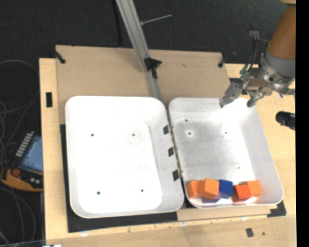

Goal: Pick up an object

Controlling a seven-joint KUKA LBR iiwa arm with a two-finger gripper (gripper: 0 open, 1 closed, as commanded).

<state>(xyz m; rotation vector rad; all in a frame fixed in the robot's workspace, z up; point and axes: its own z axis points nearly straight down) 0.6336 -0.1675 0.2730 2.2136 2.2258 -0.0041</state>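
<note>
Far left, on the dark floor, there's a tangle of cables and a handheld pendant with a blue screen and orange trim. The bench is light wood with a brown board across the back, and a grey metal rail slants up from it. The left bin is plain white with a few dark dots. The right bin looks scuffed grey in the middle, and the blocks sit lined up along its near wall: orange blocks, a blue block, then more orange ones. The gripper hangs over the right bin's far right corner, fingers spread apart, nothing between them, well apart from the blocks.
</note>
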